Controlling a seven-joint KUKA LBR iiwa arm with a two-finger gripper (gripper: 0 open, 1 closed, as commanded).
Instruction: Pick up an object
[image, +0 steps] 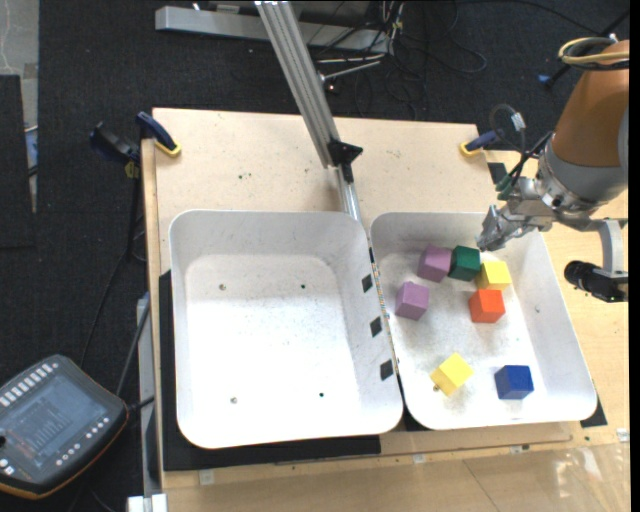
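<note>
The tool (492, 237) is seen poised just above the green cube (465, 262) in the right bin (560, 330), its open or closed state not discernible

Seven small blocks (465, 263) in right bin (560, 330), top ones apparently touching.

A light wooden bench (260, 160) is holding two white bins side by side. The left bin (190, 330) is sitting near the middle, and the right bin (560, 340) is touching it along one edge. A blue and yellow clamp (158, 135) is gripping the back left corner, and another clamp (480, 143) is gripping the back right.
</note>
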